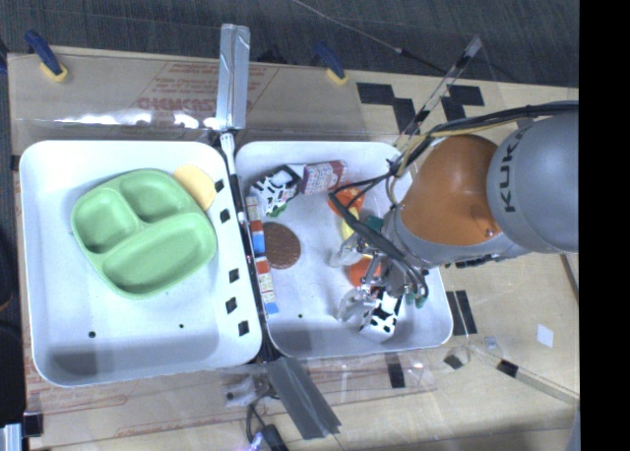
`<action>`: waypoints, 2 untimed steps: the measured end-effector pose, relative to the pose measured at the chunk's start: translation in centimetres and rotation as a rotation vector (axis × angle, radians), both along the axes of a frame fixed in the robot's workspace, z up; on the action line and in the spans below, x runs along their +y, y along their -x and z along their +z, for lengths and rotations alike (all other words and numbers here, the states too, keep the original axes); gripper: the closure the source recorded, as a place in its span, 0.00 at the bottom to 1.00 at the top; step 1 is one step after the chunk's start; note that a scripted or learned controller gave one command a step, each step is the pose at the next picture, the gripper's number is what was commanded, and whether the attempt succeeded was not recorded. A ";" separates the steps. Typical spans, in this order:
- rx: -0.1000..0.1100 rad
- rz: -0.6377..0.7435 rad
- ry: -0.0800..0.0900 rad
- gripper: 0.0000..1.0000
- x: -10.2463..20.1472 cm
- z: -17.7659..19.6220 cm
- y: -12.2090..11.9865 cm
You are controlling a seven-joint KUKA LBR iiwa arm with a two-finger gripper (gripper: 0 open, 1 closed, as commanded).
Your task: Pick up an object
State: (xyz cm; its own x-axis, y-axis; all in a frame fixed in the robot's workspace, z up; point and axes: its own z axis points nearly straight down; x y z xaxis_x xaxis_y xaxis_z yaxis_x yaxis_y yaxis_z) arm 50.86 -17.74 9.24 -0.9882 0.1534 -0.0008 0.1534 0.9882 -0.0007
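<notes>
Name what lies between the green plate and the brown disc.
In the camera view, the divider where the two bins meet lies between the green plate and the brown disc, with a strip of small coloured items along its right side.

A small black-and-white patterned object (pixel 383 314) lay directly beneath the gripper (pixel 372 293), near the front wall of the right bin (pixel 325 341). A second black-and-white object (pixel 275 189) lay well to the gripper's left and farther back. A brown disc (pixel 283 245) lay flat between them, left of the gripper. An orange piece (pixel 358 269) sat just beside the gripper.
</notes>
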 end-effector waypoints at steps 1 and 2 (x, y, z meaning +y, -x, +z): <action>0.000 -0.038 -0.001 0.00 1.5 -0.1 -0.5; -0.001 -0.023 -0.002 0.00 5.7 0.0 -3.0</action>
